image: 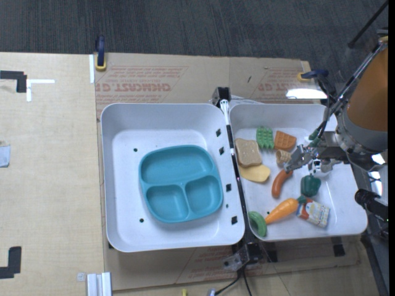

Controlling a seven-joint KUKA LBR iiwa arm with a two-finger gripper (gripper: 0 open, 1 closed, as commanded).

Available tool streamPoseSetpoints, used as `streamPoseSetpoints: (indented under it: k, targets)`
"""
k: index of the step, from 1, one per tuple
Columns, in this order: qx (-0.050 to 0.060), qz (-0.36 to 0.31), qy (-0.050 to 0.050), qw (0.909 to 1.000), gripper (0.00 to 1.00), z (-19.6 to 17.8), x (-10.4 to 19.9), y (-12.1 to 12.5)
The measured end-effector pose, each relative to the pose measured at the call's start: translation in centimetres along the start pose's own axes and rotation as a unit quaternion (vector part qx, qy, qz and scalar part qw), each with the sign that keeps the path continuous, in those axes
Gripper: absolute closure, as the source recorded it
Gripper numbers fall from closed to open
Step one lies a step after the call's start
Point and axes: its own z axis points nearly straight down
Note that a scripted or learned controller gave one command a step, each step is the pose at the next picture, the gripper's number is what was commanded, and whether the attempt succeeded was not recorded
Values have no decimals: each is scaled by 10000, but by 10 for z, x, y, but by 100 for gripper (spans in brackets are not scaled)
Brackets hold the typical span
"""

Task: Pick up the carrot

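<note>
Carrot (283, 209) lies in the right bin (345, 227), toward its near edge, orange body slanting up to the right with a green leafy end just beside it on the right. A green rounded piece (258, 223) sits at the carrot's lower left, near the bin's front corner, and a small printed packet (317, 214) rests just right of the carrot. The gripper (307, 159) hangs over the middle of the same bin, above and apart from the carrot, its dark fingers pointing left; whether they are spread or closed cannot be told, and nothing can be seen between them. Below the gripper lies a red sausage (281, 182), tilted, with a dark green piece (310, 185) to its right. Farther back in the bin are a slice of bread (248, 152), a yellow wedge (256, 174) just under it, a green ridged piece (265, 137) and an orange waffle-like piece (284, 140). The left bin (117, 184) holds a teal divided plate (180, 182) with three compartments. Both bins sit on cardboard over a pale wooden bench (49, 184).
</note>
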Motion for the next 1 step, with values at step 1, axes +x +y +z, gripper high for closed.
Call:
streamPoseSetpoints:
  k: [1]
  targets:
    - [19, -401, 17, 9992, 0, 153, -10, -12]
